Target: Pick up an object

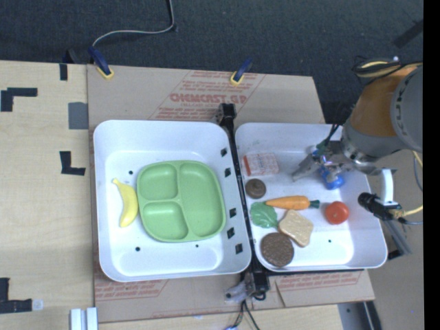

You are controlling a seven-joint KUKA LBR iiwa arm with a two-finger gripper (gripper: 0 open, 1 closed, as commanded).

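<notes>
Reaching in from the right of the camera view, the grey arm with its orange band hangs over the right bin, its gripper pointed toward the bin's upper middle. The two grey fingers stand spread apart, with nothing seen between them; their tips lie above the bare white floor, just right of a small packet with red print. A blue piece sits on the gripper body, close behind the fingers.

The right bin holds the toy foods. An orange carrot lies across the middle, below the fingers and apart from them. A red tomato sits to the carrot's right. A small brown cookie rests near the bin's left wall, a green leafy piece below it. A slice of bread lies just beside the leafy piece, and a larger dark brown round patty touches the bread's lower edge.

The left bin holds a green divided plate, with a yellow banana just beside its left edge.
</notes>
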